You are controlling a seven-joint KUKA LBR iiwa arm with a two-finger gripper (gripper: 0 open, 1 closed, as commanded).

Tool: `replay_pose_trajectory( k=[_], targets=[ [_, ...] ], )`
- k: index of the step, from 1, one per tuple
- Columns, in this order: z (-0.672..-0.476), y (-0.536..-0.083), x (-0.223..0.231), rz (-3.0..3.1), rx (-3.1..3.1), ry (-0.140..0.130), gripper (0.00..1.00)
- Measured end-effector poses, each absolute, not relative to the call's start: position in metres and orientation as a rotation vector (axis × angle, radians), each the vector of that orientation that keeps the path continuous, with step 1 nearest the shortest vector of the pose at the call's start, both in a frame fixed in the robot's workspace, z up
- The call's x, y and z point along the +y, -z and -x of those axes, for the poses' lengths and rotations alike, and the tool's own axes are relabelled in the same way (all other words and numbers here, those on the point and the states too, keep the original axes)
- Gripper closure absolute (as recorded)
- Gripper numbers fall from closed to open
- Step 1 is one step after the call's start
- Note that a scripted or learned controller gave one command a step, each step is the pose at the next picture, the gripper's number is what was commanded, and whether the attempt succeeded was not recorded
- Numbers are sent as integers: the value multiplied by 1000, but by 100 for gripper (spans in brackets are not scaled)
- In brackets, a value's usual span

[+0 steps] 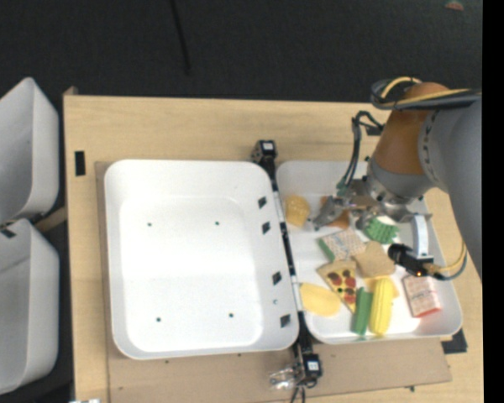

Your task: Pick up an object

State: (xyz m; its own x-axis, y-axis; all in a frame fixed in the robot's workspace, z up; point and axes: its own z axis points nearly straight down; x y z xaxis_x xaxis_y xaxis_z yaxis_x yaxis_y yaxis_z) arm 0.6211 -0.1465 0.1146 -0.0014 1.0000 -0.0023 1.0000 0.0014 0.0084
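**Arm lowered over the right bin's far corner**

At the near edge of the worktop (92, 376), a small black clip (307, 364) is seen between the two bins. In the near part of the right bin (454, 321), a yellow corn cob (380, 305) is laid just beside a green vegetable (361, 311), with a pale yellow lemon-like piece (321, 300) to their left and a small pink carton (421, 295) to their right. Just beyond them a pizza slice (342, 278) and a tan cracker-like piece (373, 261) are found, then a green-and-white packet (343, 243). A yellow round piece (296, 211) is set near the divider. The left bin (185, 254) is set alongside. Farther back, the hand (329, 215) is lowered among the toys at the right bin's far part; how wide it is parted, and whether anything is held, cannot be told. The grey arm (441, 154) is seen behind it.
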Motion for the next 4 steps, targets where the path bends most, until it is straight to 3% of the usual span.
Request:
replay_pose_trajectory(
  k=[1,2,3,4],
  targets=[
    [-686,-105,-121,-2217,2238,33,0],
    [-683,-105,-120,-2223,2220,24,0],
    [-686,-118,-119,-2215,2220,18,100],
    [-693,-208,-34,-2205,2228,-17,100]
  ],
)
